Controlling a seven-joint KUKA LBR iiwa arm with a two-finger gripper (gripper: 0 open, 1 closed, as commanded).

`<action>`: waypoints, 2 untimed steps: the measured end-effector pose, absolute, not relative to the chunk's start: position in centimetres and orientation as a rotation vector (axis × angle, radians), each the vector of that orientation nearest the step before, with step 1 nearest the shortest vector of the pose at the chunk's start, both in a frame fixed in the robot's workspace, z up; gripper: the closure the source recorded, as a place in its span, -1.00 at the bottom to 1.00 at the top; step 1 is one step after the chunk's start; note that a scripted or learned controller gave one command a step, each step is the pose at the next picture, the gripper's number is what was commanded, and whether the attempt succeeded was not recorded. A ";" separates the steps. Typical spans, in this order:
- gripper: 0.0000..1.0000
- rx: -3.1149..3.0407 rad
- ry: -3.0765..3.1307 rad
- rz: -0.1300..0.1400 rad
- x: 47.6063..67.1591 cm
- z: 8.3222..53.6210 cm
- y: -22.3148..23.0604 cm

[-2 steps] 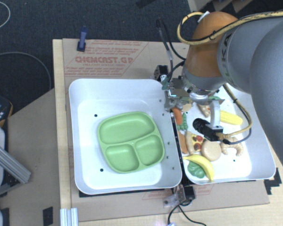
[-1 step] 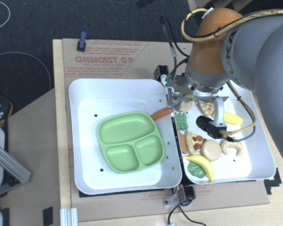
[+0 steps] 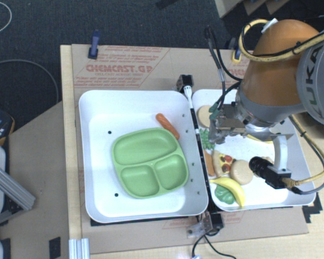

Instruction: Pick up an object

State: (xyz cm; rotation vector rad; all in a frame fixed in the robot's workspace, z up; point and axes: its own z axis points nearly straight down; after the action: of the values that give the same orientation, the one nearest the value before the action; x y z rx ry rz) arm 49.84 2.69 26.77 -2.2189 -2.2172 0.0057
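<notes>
Over the right bin (image 3: 297,196), near the worktop's right edge, the grey-and-orange arm hangs low; its claw (image 3: 218,128) sits above the bin's left side, its state I cannot tell. Below it lie toy foods: a banana (image 3: 230,188), a round bun (image 3: 241,172). Left bin (image 3: 92,144) holds a green divided plate (image 3: 149,161) and a carrot (image 3: 167,125).

Fixed overhead, slanted over 2 bins (image 3: 92,161).
</notes>
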 end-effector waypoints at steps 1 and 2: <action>1.00 -2.234 -2.229 -0.019 47.9 45.2 -2.9; 1.00 -2.223 -2.218 0.002 47.9 39.0 -8.2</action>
State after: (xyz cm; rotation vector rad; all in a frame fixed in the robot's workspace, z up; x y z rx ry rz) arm 47.94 -8.16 39.00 -2.2233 -2.2182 0.0019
